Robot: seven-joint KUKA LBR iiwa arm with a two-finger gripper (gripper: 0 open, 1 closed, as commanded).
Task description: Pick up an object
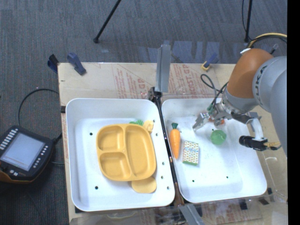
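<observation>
Eyes on the carrot [175, 143] first: it lies in the right bin [234, 182] hard against the left wall, long axis running twelve to six, green top at twelve, orange tip at six. Just at its three o'clock sits a small patterned packet [190, 153], tilted slightly. Further toward three, a green ball [218, 137] rests on the bin floor. The gripper [211, 118] hangs right above that ball, at its eleven o'clock, and whether the claw is spread or closed I cannot tell from here. Both bins sit on a plywood bench [108, 81] over grey carpet. The left bin [79, 182] holds a yellow divided tray [125, 152]. A teach pendant [21, 152] lies at nine.
</observation>
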